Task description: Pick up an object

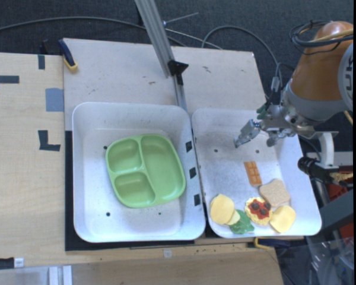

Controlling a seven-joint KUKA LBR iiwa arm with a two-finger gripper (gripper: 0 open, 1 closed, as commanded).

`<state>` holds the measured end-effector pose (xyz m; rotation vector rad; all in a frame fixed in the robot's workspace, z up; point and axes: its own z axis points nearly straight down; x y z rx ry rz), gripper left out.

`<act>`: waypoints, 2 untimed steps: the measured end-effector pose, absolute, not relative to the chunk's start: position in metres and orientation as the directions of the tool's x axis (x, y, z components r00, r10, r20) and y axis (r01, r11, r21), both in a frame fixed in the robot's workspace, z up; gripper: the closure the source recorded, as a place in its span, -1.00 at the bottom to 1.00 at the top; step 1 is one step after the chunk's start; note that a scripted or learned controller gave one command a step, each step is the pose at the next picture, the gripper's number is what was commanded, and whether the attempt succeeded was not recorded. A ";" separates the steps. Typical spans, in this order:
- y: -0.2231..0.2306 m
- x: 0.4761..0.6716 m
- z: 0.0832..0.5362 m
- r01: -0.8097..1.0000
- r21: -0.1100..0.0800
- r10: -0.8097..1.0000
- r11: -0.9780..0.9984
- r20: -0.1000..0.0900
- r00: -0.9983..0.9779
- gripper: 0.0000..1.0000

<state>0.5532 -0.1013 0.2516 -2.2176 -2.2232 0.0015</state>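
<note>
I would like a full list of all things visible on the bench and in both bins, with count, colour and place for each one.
Shallow white plastic bins: two, white, side by side on the bench.
Green divided plastic tray: one, green, in the left bin.
Orange waffle-like toy piece: one, orange, middle of the right bin.
Tan toy bread slice: one, tan, right bin, near side.
Yellow round toy pieces: two, yellow, right bin's near edge.
Red-topped toy pizza: one, between the yellow pieces.
Green toy leaf: one, beside the pizza.
Robot gripper: one, grey, above the right bin's far part, holding nothing.
</note>
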 end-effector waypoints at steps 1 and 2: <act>-0.101 0.553 0.252 1.000 -0.001 1.000 0.002 0.000 -0.002 -1.00; -0.099 0.543 0.203 1.000 -0.007 1.000 0.001 0.000 -0.001 -1.00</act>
